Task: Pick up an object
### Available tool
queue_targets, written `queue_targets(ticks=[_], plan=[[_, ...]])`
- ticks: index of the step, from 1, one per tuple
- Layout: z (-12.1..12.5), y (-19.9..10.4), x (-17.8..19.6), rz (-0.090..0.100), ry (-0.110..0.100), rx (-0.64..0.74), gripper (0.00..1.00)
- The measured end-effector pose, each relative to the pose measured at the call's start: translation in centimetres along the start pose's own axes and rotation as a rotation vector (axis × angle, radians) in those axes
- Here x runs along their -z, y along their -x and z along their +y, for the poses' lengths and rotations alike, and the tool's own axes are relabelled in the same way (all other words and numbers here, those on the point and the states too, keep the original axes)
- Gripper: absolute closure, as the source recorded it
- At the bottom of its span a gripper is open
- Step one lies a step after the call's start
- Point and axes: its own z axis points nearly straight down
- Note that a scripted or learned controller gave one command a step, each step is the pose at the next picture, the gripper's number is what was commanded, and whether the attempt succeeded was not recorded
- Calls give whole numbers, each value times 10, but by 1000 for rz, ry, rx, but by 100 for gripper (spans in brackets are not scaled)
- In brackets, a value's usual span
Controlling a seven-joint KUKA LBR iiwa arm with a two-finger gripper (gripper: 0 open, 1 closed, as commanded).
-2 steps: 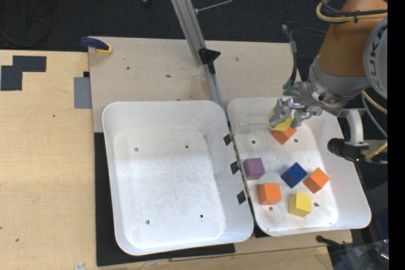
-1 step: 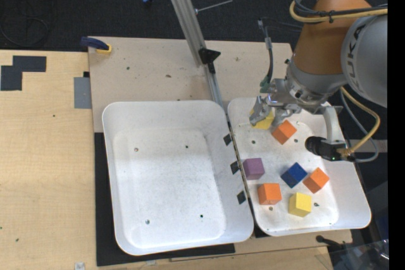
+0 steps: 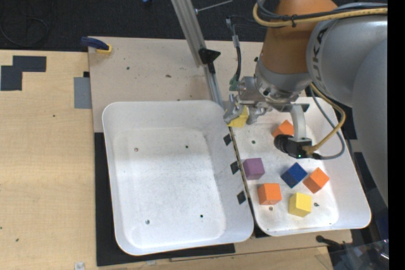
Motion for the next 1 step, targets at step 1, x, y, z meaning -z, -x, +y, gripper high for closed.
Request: queue_targets(ticks=[1], plan=[[-3,-51,-5,0,-2,0,100]])
